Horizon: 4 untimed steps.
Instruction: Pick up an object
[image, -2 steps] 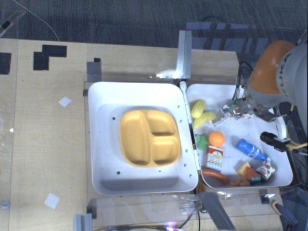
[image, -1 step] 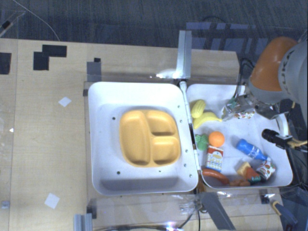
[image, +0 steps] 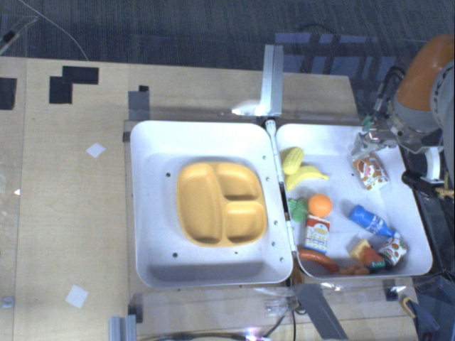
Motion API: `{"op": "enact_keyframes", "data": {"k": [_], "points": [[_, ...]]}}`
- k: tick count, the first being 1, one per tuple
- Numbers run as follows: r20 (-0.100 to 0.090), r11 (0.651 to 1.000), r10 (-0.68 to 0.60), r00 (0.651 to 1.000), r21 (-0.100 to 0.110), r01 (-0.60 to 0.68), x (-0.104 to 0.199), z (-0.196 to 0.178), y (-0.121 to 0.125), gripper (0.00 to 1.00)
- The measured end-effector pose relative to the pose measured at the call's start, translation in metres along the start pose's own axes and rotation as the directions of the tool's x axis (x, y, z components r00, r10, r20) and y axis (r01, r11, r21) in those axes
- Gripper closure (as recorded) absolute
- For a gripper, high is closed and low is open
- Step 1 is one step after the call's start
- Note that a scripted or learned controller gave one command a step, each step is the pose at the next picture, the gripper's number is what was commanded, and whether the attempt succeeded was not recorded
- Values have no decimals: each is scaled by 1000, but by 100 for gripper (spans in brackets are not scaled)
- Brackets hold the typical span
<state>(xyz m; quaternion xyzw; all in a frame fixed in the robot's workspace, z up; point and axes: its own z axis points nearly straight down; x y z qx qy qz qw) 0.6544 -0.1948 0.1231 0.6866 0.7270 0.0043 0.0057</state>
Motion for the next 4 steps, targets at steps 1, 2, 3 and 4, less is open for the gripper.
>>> {"op": "enact_keyframes", "data": {"k": [1, 2, 3, 4], "points": [[2, 992, 128, 992, 4, -128, -11, -42, 17, 100], [1, 992, 127, 992, 6, -127, -11, -41, 17, 0], [3, 959, 284, 959, 5, -284, -1, 35, -29, 0], [0, 997, -79, 997, 4, 79, 17, 35, 18, 0]]}}
